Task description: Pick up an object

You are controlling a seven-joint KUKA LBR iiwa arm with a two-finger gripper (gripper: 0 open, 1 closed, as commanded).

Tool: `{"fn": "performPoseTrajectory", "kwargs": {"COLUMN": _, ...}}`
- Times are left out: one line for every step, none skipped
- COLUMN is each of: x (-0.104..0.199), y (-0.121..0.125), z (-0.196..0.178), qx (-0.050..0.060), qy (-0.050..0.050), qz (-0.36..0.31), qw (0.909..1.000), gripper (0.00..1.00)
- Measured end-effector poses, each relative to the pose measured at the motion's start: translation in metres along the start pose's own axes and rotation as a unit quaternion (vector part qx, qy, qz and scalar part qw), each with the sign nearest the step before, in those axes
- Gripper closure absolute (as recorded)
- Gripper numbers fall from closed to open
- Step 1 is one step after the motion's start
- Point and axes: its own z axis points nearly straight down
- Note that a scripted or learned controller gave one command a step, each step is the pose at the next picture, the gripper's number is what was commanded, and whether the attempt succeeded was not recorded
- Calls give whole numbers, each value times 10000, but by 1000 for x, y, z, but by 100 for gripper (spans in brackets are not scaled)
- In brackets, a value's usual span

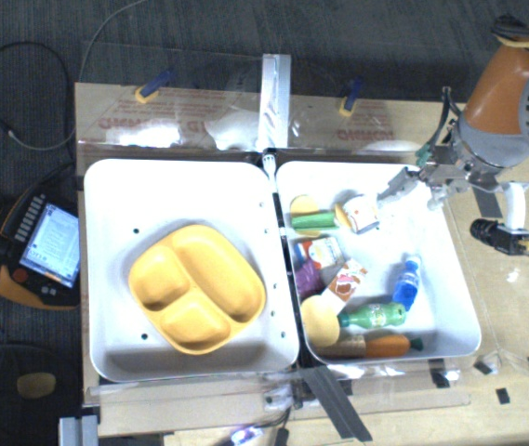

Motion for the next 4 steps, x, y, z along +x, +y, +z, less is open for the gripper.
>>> {"fn": "performPoseTrajectory", "kwargs": {"x": -15, "y": -48, "z": 102, "qx": -27, "qy": 20, "qz": 239, "qw": 9997, "gripper": 0}}
{"fn": "performPoseTrajectory", "kwargs": {"x": -14, "y": -48, "z": 94, "qx": -15, "qy": 21, "qz": 238, "qw": 9997, "gripper": 100}}
{"fn": "performPoseTrajectory", "kwargs": {"x": -14, "y": -48, "z": 94, "qx": -13, "qy": 21, "qz": 239, "qw": 9997, "gripper": 0}}
{"fn": "performPoseTrajectory", "kwargs": {"x": -15, "y": -29, "z": 18, "qx": -8, "qy": -8, "qz": -176, "qw": 9998, "gripper": 0}}
